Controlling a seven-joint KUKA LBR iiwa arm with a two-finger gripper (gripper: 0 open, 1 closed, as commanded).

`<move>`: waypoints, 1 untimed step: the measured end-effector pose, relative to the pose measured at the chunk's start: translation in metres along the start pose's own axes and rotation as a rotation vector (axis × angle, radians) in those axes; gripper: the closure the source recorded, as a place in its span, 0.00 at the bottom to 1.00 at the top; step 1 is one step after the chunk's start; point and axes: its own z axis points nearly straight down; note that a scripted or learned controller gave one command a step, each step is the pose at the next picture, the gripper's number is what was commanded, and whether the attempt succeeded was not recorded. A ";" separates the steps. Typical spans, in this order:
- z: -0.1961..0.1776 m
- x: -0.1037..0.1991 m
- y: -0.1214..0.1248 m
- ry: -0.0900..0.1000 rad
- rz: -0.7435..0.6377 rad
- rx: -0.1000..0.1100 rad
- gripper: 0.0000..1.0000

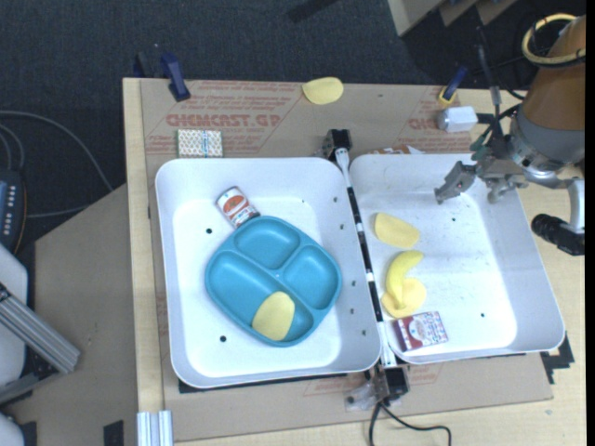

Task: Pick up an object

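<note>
Nearest you, a red-and-white flat packet [420, 331] sits at 6 o'clock in the right white bin [521, 295]. Above it a curved yellow banana-shaped piece [403, 283], then a pale yellow oval chip [396, 229]. At 1 o'clock the gripper [474, 183] hovers, fingers spread, pinching nothing.

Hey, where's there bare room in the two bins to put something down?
Right bin: its right half, from under the pincer to the near rim, is bare. Its left strip is crowded with yellow pieces and a red packet. Left bin: the blue plate takes the middle; corners stay bare, the far right one roomiest.
</note>
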 end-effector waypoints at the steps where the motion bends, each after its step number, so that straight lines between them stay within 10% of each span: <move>1: 0.106 0.065 -0.041 0.000 0.000 0.000 0.00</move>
